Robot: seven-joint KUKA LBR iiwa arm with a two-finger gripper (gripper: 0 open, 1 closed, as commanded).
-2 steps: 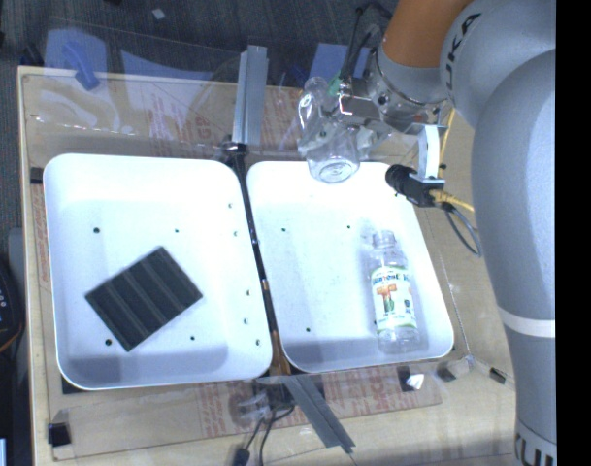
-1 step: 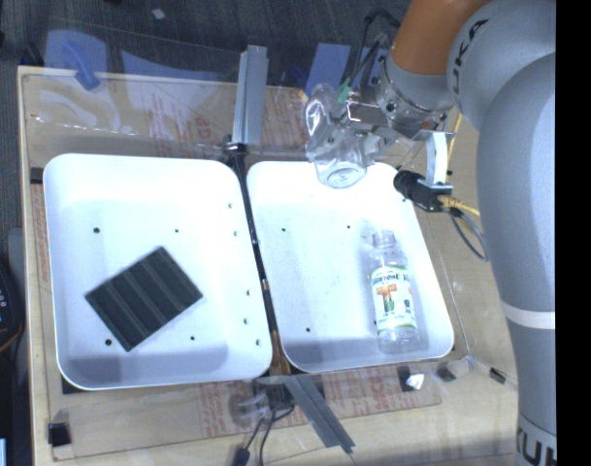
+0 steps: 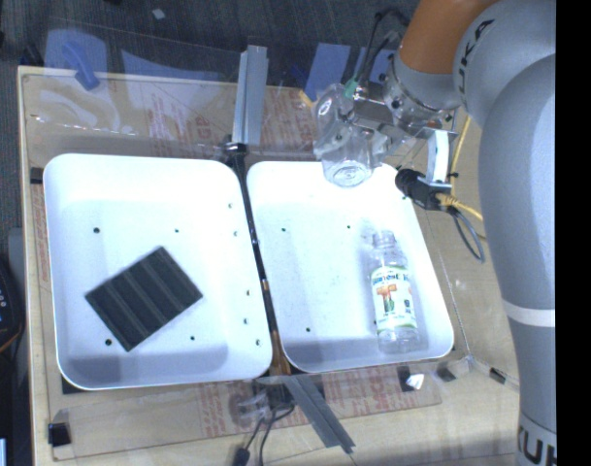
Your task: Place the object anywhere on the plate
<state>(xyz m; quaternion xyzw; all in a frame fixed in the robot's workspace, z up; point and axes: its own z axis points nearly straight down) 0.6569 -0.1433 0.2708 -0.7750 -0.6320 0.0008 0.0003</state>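
Observation:
A dark grey ribbed plate (image 3: pixel 144 297) lies flat and turned at an angle in the left bin (image 3: pixel 72 178), towards its front. In the right bin (image 3: pixel 310 289) a clear plastic bottle (image 3: pixel 392 291) with a white, green and orange label lies on its side near the right wall, cap pointing to the back. My gripper (image 3: pixel 345 161) hangs over the back edge of the right bin, well behind the bottle and far right of the plate. Its tip looks pale and glassy against the bin, and I cannot make out anything held in it.
A grey metal bar (image 3: pixel 249 95) stands at the back between the two bins, just left of the gripper. Cables and a black connector (image 3: pixel 421 190) hang by the wrist over the right bin's back right corner. The big grey arm fills the right side.

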